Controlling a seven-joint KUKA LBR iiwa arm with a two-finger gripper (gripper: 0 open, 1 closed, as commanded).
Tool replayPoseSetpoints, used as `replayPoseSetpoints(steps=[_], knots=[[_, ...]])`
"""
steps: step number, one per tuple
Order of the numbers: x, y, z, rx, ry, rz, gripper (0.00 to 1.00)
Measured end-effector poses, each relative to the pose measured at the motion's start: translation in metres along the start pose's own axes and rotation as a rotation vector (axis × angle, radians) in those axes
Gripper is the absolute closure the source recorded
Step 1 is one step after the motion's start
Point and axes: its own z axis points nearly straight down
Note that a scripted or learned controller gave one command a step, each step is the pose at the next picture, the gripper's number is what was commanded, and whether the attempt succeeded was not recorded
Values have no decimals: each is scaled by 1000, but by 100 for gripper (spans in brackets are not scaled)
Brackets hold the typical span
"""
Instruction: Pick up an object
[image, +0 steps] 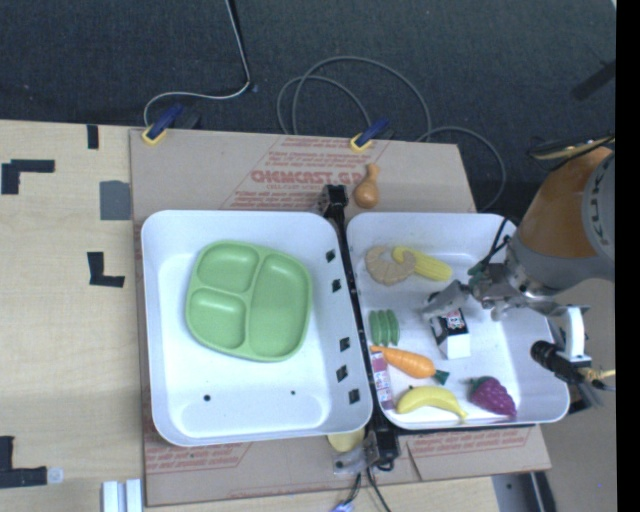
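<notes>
My gripper (452, 328) hangs low over the middle of the right bin (530, 240), with the grey and orange arm (565, 225) coming in from the right. Its black and white tip sits above bare bin floor. Left of it lie a green ridged vegetable (384, 326) and an orange carrot (410, 362). A tan flat piece (385, 266) and a yellow piece (427, 265) lie beyond it. A yellow banana (430, 402) and purple grapes (492, 396) rest along the near wall. Nothing shows held in the gripper.
The left bin (160, 300) holds a green divided plate (250, 300). A thin red and white tube (380, 378) lies by the divider between the bins. A tan pear-shaped toy (367, 187) stands on the cardboard behind the bins, near cables.
</notes>
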Motion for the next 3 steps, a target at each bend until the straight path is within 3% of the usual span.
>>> replayPoseSetpoints(steps=[1,2,3], knots=[[14,13,48,-6,-7,3,0],[12,15,37,-13,-11,4,100],[74,30,-45,-14,-2,-5,100]])
